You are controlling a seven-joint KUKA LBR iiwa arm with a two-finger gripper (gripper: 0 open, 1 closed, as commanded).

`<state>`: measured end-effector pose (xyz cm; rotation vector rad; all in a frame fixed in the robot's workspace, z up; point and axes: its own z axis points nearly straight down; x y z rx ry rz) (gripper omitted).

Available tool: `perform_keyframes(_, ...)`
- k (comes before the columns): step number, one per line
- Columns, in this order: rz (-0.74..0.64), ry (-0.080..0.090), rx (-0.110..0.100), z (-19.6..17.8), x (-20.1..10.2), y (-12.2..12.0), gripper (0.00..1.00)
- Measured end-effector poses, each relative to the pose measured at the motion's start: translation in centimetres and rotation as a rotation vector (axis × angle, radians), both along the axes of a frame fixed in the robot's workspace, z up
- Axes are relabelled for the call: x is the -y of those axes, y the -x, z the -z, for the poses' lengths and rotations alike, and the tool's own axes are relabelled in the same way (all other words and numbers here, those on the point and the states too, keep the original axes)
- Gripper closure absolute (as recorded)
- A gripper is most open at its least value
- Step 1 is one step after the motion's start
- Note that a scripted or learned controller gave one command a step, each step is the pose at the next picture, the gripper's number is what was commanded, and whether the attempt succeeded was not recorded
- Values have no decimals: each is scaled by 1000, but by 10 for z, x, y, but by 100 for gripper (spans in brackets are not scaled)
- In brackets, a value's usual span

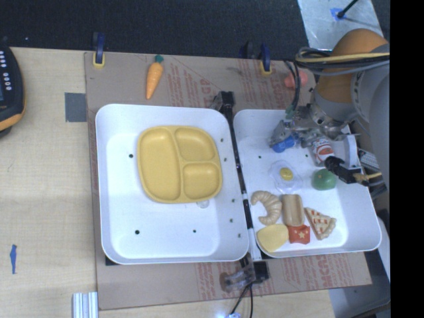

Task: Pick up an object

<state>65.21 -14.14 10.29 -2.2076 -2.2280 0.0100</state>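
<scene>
The right bin (pixel 358 244) holds several toy foods: a croissant (pixel 268 206), a tan bread roll (pixel 291 209), a pizza slice (pixel 321 223), a yellow wedge (pixel 271 238), a small red piece (pixel 299 234), a green ball (pixel 324 179) and a clear disc with a yellow centre (pixel 285 173). My gripper (pixel 286 136) hangs low over the far part of this bin, above the clear disc and left of the green ball. A bluish shape sits at its tip; I cannot tell whether that is a toy or part of the gripper.
The left bin (pixel 119 237) carries a yellow divided plate (pixel 179 163). A toy carrot (pixel 154 77) lies on the bench behind the left bin. The grey arm with its orange band (pixel 354 45) crosses the far right corner. A black device (pixel 10 88) sits at the left edge.
</scene>
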Motion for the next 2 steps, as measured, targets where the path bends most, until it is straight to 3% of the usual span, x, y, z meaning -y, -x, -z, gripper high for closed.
perform_keyframes(1, 10, -4, -3, 10, 21, -3, 100)
perform_keyframes(2, 7, 1, 10, -51, 24, -5, 100)
